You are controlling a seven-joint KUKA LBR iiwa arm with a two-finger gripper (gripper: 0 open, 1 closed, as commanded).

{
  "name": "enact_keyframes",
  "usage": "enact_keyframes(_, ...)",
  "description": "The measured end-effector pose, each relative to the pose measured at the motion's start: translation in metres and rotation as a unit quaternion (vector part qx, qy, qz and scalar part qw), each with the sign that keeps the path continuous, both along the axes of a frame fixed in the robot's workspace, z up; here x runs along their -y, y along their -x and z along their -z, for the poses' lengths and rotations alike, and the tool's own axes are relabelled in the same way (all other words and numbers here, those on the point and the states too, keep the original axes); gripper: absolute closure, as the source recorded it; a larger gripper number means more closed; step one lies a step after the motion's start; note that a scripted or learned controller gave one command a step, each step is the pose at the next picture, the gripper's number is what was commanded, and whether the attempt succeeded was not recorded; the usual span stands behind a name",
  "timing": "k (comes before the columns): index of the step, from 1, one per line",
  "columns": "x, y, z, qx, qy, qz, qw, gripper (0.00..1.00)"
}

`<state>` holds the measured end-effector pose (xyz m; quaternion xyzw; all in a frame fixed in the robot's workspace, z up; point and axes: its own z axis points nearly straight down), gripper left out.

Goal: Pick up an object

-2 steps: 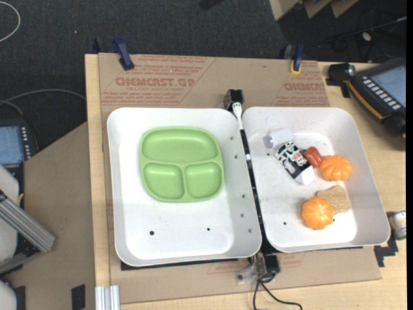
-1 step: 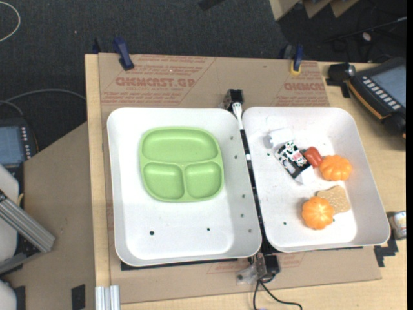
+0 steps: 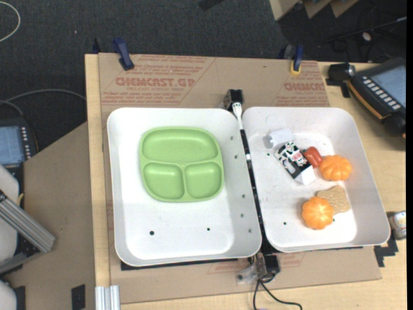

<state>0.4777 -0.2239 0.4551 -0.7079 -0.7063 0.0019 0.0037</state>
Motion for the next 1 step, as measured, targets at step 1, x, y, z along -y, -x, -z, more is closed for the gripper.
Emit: enact_keyframes(1, 0.0002, -0.0101, -0.0857, 0.010, 0.0042, -0.002, 0.9999, 1.00)
